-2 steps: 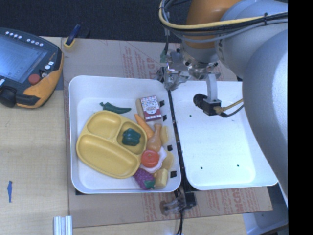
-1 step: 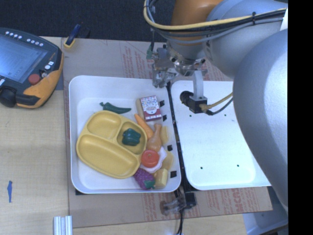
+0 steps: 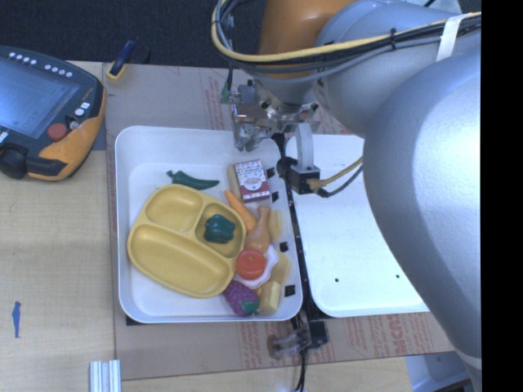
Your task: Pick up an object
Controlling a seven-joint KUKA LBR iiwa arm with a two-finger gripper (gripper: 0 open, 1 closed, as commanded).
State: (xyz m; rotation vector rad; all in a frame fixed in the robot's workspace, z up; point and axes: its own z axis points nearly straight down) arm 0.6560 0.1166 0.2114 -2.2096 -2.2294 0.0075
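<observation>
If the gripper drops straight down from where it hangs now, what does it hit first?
Probably the bare floor of the left bin near its back rim, just behind the small carton. The gripper points downward, but depth is unclear from this view.

Grey arm (image 3: 409,80), orange band (image 3: 306,6), yellow and black cables (image 3: 245,51), perhaps taped.

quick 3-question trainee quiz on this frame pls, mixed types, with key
1. True or false: the green pepper lies in a compartment of the yellow tray.
2. Which bin holds the toy food? A) left bin B) right bin
3. Fill in: the small carton lies near the left bin's ____ edge, below the pincer.

Key: 1 true; 2 A; 3 far (top).
</observation>
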